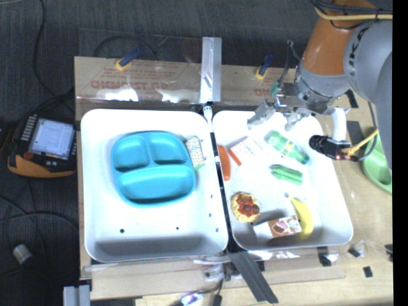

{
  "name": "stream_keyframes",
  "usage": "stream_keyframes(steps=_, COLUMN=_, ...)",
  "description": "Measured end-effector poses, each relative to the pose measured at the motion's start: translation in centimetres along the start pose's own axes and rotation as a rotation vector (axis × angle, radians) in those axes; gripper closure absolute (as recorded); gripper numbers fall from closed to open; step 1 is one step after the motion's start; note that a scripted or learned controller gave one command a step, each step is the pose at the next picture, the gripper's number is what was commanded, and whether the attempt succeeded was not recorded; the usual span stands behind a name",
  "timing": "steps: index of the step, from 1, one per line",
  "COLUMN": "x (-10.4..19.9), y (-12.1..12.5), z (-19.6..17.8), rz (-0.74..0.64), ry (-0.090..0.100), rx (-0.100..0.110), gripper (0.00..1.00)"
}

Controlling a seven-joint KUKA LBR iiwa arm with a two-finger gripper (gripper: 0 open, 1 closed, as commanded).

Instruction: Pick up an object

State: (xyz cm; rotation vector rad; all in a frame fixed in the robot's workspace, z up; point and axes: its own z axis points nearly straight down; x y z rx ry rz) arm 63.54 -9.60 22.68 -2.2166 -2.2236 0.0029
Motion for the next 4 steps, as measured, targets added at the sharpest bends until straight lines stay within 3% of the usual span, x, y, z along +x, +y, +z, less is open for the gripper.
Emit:
stream_keyframes(steps=1, x=-7.2, y=-0.2, z=6.9, rz=0.074, ry=-0.003, rx=0.001, gripper=0.0)
stream_keyframes(steps=2, x=-10.9, y=0.4, z=13.2, rz=0.122, ry=0.002, rx=-0.005, gripper=0.0)
stream_keyframes(steps=3, x=-10.9, y=0.3, z=12.4, rz=0.12, ry=0.001, rx=-0.001, gripper=1.0)
stream_keyframes(steps=4, x=-1.4, y=3.3, z=3.7, rz=0.174, ry=-0.001, rx=0.0, gripper=1.0)
